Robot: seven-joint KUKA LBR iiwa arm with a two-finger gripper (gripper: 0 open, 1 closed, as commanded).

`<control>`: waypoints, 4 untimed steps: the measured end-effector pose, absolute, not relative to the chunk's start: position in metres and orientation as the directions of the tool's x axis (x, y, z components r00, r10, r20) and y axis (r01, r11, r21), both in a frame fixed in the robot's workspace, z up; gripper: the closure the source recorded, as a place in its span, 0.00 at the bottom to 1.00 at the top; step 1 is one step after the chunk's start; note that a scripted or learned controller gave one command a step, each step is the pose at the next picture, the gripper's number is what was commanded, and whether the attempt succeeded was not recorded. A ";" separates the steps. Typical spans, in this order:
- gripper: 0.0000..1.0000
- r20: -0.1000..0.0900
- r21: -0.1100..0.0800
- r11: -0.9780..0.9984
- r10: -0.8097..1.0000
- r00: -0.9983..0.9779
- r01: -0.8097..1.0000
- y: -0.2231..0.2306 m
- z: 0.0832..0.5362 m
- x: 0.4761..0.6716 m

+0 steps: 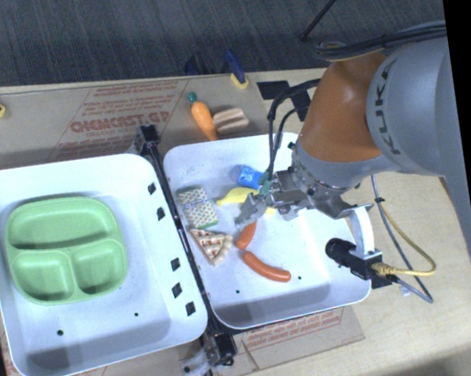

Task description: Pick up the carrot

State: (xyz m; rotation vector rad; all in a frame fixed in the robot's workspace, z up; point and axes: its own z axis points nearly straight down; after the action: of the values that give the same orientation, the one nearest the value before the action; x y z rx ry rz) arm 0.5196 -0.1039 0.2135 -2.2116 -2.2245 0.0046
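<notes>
The carrot, orange with a green top, lies on the cardboard just beyond the far rim of the right bin, outside both bins. My gripper is low over the middle of the right bin, reaching left from the grey and orange arm. It hovers among the toy foods, close to a yellow banana and a short orange-red piece. The carrot is well apart from the gripper, toward the far side.
A tan bun-like piece lies beside the carrot. The right bin also holds a blue item, a patterned sandwich, a pizza slice and a red sausage. A green divided tray sits in the left bin.
</notes>
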 end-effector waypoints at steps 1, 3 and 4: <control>0.00 0.000 -0.007 -0.224 0.975 0.224 0.975 -0.103 0.114 0.505; 0.00 0.001 -0.008 -0.235 0.972 0.235 0.972 -0.116 0.127 0.531; 0.00 0.002 -0.004 -0.227 0.974 0.227 0.974 -0.090 0.109 0.606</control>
State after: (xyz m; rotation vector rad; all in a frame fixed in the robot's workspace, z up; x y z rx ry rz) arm 0.6062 -0.0898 0.1092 -2.4577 -1.9498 0.0021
